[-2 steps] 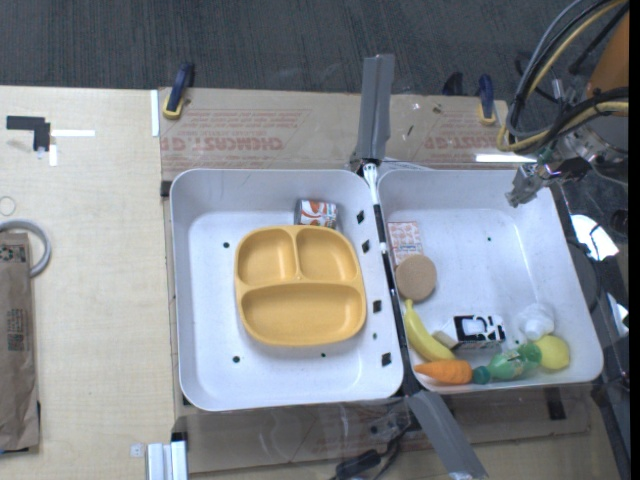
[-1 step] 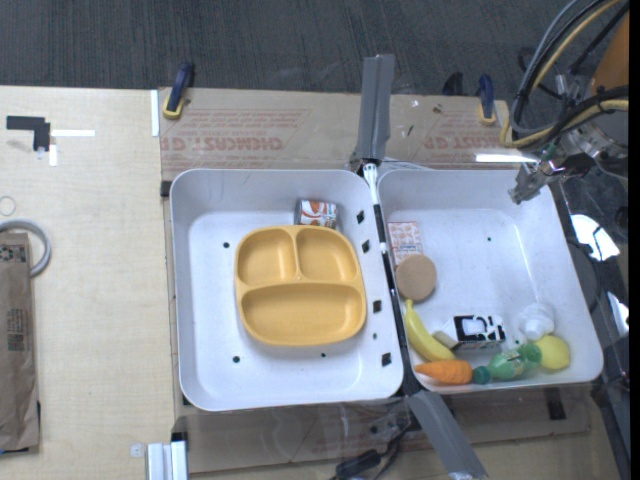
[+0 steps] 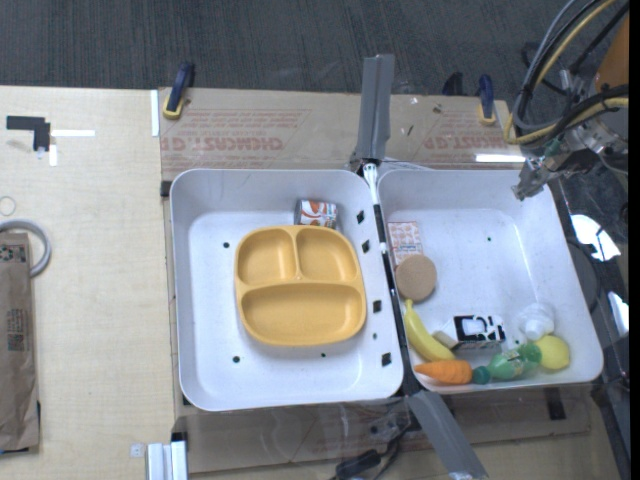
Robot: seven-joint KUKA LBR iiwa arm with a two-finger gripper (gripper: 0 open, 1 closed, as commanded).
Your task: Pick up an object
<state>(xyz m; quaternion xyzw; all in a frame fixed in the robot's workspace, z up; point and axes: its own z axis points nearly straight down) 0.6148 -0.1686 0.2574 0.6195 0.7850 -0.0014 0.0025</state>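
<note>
My gripper [image 3: 530, 176] hangs above the back right corner of the right bin [image 3: 500, 223], apart from every object. Toy food lies along that bin's left side and front: a small printed packet [image 3: 403, 236], a brown round cookie [image 3: 417, 277], a banana [image 3: 425, 336], a carrot [image 3: 443, 372], a black-and-white box [image 3: 478, 329], a green vegetable [image 3: 508, 365], a lemon [image 3: 553, 352] and a white piece [image 3: 537, 319]. In the left bin [image 3: 195, 268], a yellow divided plate [image 3: 300, 286] lies flat with a small carton [image 3: 316, 212] just behind it.
Cables [image 3: 560, 88] loop from the arm at the upper right, over the right bin's back edge. A grey divider post [image 3: 375, 98] stands between the bins at the back. Blue clamps [image 3: 180, 88] hold cardboard behind the bins. A brown bag [image 3: 15, 348] lies at the far left.
</note>
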